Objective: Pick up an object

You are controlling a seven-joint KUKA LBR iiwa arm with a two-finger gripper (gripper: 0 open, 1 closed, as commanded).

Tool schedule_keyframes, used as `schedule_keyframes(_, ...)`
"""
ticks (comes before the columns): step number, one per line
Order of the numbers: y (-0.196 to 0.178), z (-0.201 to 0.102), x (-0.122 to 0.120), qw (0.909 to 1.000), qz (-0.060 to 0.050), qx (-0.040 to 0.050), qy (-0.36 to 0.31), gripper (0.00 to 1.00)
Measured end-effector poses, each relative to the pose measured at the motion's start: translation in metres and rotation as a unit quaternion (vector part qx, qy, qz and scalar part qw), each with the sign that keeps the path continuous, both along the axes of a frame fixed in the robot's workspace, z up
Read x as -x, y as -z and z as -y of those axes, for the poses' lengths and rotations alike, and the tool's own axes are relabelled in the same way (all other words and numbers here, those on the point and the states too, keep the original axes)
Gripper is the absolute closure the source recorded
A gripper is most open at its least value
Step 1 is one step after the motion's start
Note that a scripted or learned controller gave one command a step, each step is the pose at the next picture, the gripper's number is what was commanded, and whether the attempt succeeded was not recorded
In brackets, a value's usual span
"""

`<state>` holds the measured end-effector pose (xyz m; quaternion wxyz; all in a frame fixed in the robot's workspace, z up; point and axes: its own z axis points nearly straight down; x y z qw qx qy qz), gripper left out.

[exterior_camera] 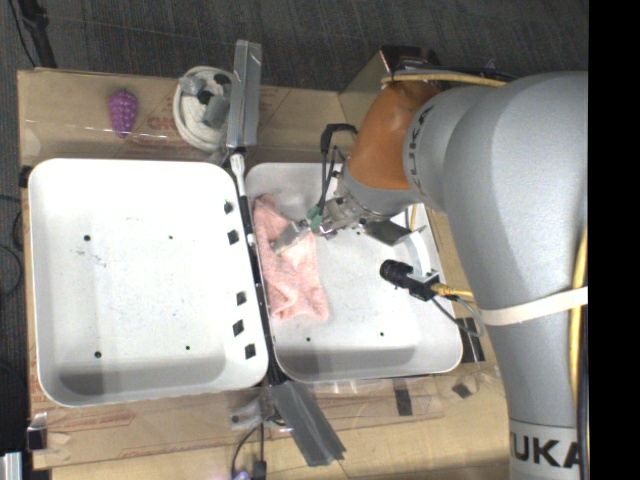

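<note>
My arm (505, 183) comes in from the right and bends over the right bin (350, 356), with the orange band (384, 144) above that bin's far rim. My pincer (306, 227) is down inside the bin, towards its left side and in its far half. Its tip is right at the upper part of the pink cloth (293, 270). From this angle I cannot tell whether the pincer is apart or together, or whether any of the fabric sits in it. It looks to be touching the cloth's near edge, but I cannot say more than that.

The pink cloth is the thing I am after. It lies crumpled on the floor of the right bin, as a long strip close beside the left wall. It runs from just beside my pincer down to about the middle of the bin, and the lower end is wider and flatter than the bunched upper end.

The left bin (130, 268) stands touching the right one, and a row of small black clips (240, 299) sits along the seam between them. On the desk (70, 133) beyond the left bin lies a small purple thing (122, 111). Near it, to its right, is a round white object (198, 108). A grey bar (244, 88) stands just beside that, above the seam.
</note>
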<state>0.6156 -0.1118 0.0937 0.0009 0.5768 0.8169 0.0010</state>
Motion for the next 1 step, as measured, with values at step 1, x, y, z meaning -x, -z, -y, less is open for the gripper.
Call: schedule_keyframes(1,-0.0008,-0.0022,0.0659,0.9983,0.002,0.0,0.058,0.0)
